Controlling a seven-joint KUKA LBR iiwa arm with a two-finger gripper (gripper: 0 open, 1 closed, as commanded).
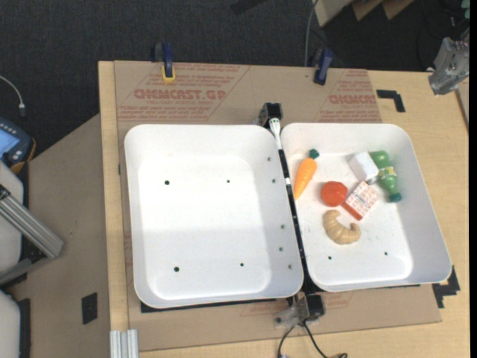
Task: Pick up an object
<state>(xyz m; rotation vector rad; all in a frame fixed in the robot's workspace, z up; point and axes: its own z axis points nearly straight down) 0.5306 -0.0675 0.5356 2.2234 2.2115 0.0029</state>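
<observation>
Cardboard is lining the bench under two white bins (149,222), and nothing is being lifted yet: carrot (305,176), tomato (334,193) and croissant (341,228) are lying untouched while the gripper (449,64), its grip state impossible to tell, is hanging far off.

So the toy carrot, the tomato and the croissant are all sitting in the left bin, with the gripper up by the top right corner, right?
Not quite: the camera view shows the carrot, tomato and croissant in the right bin, not the left bin. The gripper is indeed near the top right corner.
</observation>
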